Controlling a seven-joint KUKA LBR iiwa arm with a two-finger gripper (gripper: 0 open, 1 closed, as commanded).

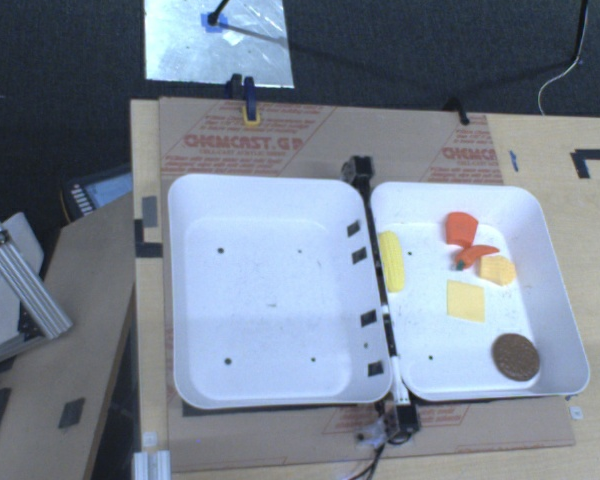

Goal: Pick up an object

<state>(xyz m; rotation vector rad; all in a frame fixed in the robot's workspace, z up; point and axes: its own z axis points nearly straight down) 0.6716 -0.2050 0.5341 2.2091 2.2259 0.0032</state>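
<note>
From my station I see the two bins side by side on a brown board (310,140) with red lettering. I cannot tell the state of the gripper. Everything there is to pick lies in the right bin (560,298). A yellow corn cob (391,260) lies lengthwise just beside the wall it shares with the left bin (270,298). Toward the far side sits an orange wedge (460,227), and just in front of it a small carrot (474,256), close enough that I cannot say whether they touch. A yellow-orange block (498,269) sits just right of the carrot. A flat yellow square (467,301) lies near the middle of the floor, apart from the corn. A brown disc (516,356) rests in the near right corner, well apart from the rest. Black clips (358,256) run along the seam between the bins. Beyond the board a shiny metal sheet (218,28) lies on the dark floor, and a blue clamp (247,92) grips the board's far edge.
</note>
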